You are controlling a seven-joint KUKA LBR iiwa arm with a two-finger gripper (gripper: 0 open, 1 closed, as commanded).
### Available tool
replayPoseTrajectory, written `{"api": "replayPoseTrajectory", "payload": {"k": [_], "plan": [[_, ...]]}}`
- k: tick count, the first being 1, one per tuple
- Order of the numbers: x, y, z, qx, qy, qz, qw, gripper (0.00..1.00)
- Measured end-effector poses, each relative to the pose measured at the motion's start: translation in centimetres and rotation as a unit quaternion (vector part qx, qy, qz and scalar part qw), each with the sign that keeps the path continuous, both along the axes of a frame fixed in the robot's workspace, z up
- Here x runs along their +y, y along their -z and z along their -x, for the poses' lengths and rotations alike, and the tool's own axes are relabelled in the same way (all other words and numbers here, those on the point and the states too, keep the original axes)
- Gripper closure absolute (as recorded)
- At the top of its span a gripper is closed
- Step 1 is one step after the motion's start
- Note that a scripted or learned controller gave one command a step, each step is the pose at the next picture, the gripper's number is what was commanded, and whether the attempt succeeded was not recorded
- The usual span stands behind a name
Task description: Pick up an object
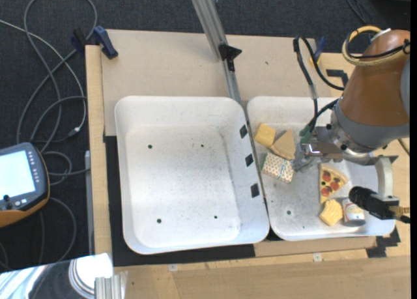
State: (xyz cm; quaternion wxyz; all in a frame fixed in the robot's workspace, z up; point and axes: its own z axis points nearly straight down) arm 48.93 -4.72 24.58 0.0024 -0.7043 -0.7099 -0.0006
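In the right-hand shallow white bin (287, 226), the metal two-finger gripper (301, 158) hangs low beside a checkered white packet (278, 169) and two tan wedge-shaped blocks (275, 140). A pizza-slice toy (331, 182) and a yellow block (331, 212) lie nearby. The left white bin (130, 161) sits alongside.

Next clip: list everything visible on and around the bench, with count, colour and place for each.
Left bin: one, white, bench centre.
Right bin: one, white, beside the left bin, holding the objects.
Yellow pieces: two, tan-yellow, upper left of right bin, touching.
Patterned block: one, white with dots, just below them.
Pizza slice toy: one, red and yellow, right bin centre.
Yellow block: one, near the front rim.
Small white item: one, beside the yellow block; too small to identify.
Blue clamp: one, bench's far left corner.
Pendant: one, orange-edged, on the floor at left.
Gripper: one, grey, beside the patterned block.
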Motion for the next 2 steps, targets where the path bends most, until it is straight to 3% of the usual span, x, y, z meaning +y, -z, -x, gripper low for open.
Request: {"api": "replayPoseTrajectory", "payload": {"k": [2], "plan": [[10.4, 0.7, -1.1, 0.001, 0.001, 0.0008, 1.0000, 1.00]]}}
